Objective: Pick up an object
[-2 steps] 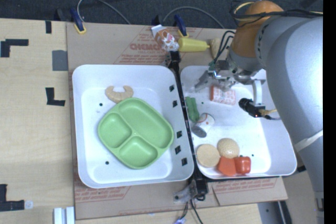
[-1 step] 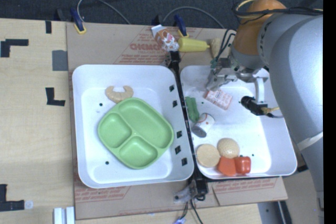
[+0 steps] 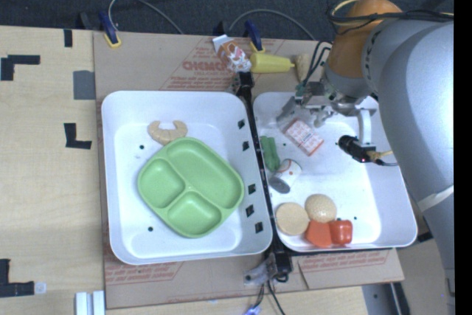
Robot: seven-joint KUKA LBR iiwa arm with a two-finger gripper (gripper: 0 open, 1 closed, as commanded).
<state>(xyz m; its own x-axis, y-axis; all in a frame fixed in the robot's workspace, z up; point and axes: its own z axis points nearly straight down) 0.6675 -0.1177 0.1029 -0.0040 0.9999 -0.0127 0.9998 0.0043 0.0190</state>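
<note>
1. Camera view, left bin [image 3: 118, 181]: this shallow white plastic tray holds a light green divided plastic plate [image 3: 190, 187] lying flat near its middle, and a tan crescent-shaped toy pastry [image 3: 167, 131] just beyond the plate's far edge.
2. Right bin [image 3: 387, 192], another shallow white tray, holds the likely targets: a pink-and-white patterned square packet [image 3: 303, 137], a flat green stick [image 3: 270, 154] against the left wall, a small grey-and-white cup-like piece [image 3: 284, 175], 2 tan round toy buns [image 3: 307, 212] and an orange-red toy block [image 3: 329, 233] at the near edge.
3. Grey two-finger gripper [image 3: 316, 108] hangs low over the far part of the right bin, just beyond the packet; I cannot tell how wide it stands, and nothing is visibly between its tips.
4. Progress, as I judge it: every object rests in a bin, so the pick is not yet made; closing on 1 item and lifting remain.
</note>
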